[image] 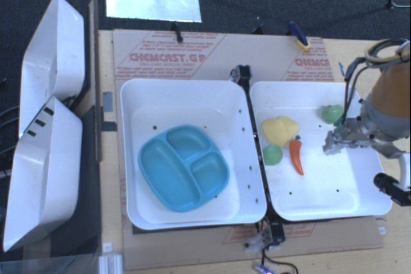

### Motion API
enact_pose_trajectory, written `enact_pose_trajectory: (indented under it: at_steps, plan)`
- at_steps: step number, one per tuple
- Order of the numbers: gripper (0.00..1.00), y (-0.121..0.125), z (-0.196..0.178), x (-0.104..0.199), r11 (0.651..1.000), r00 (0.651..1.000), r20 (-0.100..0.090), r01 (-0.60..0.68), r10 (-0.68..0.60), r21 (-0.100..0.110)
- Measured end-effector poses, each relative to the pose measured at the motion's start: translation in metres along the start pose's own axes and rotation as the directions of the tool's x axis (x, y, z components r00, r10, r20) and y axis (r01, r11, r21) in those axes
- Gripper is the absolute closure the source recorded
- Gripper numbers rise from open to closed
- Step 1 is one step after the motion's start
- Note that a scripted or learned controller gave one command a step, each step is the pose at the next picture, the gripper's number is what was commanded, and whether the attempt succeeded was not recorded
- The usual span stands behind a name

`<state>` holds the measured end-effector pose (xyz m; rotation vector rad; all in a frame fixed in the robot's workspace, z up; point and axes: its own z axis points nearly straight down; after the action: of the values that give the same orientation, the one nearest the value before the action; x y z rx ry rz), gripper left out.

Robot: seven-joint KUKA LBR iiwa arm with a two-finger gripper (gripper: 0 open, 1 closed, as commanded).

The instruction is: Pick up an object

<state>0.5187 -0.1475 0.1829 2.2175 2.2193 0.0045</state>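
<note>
The right bin [321,196] holds a yellow toy fruit [279,129], a small green ball [273,154] just below it, an orange carrot [296,157] and a green piece [332,114] near the far right wall. My gripper [332,143] hangs low over the right side of this bin. It is to the right of the carrot and just below the green piece, and I see nothing held in it.
The left bin [167,99] holds a blue divided plate [183,167]. Two more white bins [51,138] lean at the far left. A black clamp [241,74] sits where the bins meet at the back.
</note>
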Motion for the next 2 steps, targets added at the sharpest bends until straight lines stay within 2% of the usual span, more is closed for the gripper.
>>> enact_pose_trajectory:
  at_steps: [1, 2]
  plan:
    - [1.0, -0.008, -0.051, -0.002, 1.0, 1.0, 0.0, 0.0, 0.0, 0.0]
    - [1.0, -0.008, -0.063, -0.003, 1.0, 1.0, -0.001, 0.0, 0.0, 0.003]
